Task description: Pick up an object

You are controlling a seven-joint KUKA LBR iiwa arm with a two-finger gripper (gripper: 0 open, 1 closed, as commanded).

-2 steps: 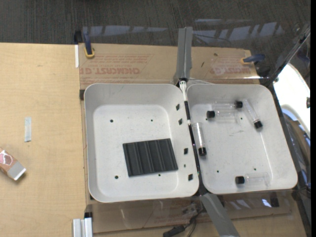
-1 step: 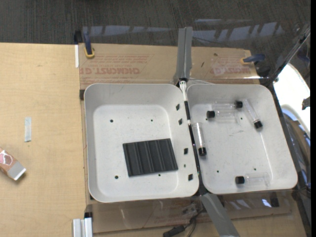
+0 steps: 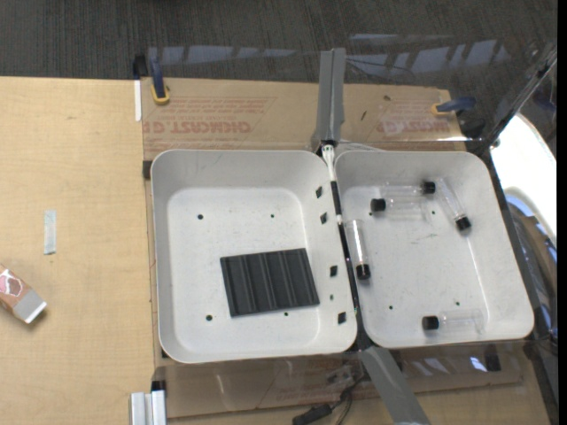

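Observation:
A dark ribbed rectangular block (image 3: pixel 269 281) lies flat in the left bin (image 3: pixel 177 237), slightly below its centre. The right bin (image 3: pixel 496 255) holds several clear tubes with black caps. One tube (image 3: pixel 403 197) lies near the top centre, and another (image 3: pixel 454 207) slants at the top right. A third tube (image 3: pixel 358 251) rests along the bin's left wall. One more tube (image 3: pixel 450 321) sits near the bottom right corner.
Both bins sit on brown cardboard (image 3: pixel 230 118) held by blue clamps (image 3: pixel 158 85) at the back. A grey divider bar (image 3: pixel 331 96) runs between the bins. On the wooden bench to the left lie a small grey strip (image 3: pixel 50 233) and a red-and-white object (image 3: pixel 18 296).

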